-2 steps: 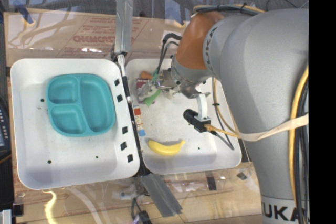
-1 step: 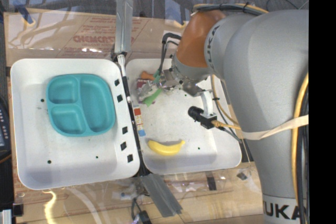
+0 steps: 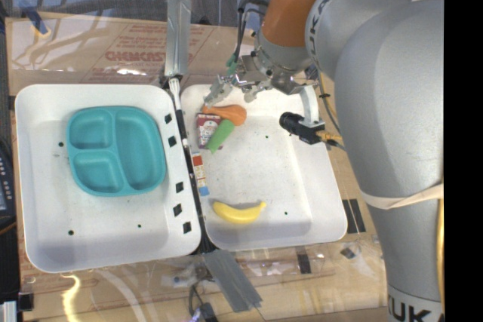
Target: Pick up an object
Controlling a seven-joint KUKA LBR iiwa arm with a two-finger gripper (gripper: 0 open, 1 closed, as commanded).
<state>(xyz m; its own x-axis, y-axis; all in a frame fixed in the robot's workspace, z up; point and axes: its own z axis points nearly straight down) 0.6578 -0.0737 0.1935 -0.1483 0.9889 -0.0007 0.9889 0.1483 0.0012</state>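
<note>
My gripper [image 3: 235,89] hangs over the back left corner of the right bin [image 3: 302,185], its metal fingers spread, with nothing between them. Just below it lie an orange carrot-like piece [image 3: 229,114], a green piece [image 3: 220,135] and a small red and white packet [image 3: 205,129], bunched together against the bin's left wall. A yellow banana [image 3: 238,211] lies near the front of the same bin.
The left bin [image 3: 38,185] holds a teal divided plate [image 3: 116,149]. A black part on a cable [image 3: 300,127] hangs from the arm over the right bin's right side. Brown cardboard lies behind the bins.
</note>
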